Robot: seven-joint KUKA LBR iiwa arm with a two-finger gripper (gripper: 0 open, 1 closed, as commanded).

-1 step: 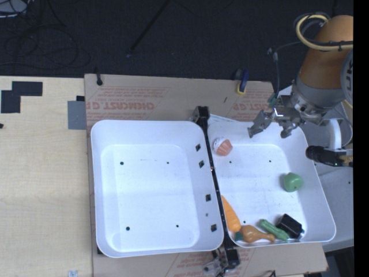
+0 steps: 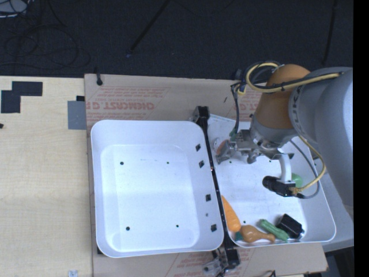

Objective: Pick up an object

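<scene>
My gripper (image 2: 226,150) hangs low over the far-left part of the right bin (image 2: 253,203), close to the wall between the bins. A small reddish thing (image 2: 221,145) shows right at the gripper; whether it is held is unclear. Along the bin's near edge lie an orange carrot-shaped piece (image 2: 230,213), a tan-orange piece (image 2: 254,234), a green piece (image 2: 273,229) and a black block (image 2: 290,225). A bit of another green object (image 2: 297,180) peeks out behind the arm's black fitting.
The left bin (image 2: 144,123) stands beside the right one, parted from it by a black clip strip (image 2: 210,172). The grey arm (image 2: 323,114) with its yellow cable covers the right bin's far right side. Cardboard lies under both bins.
</scene>
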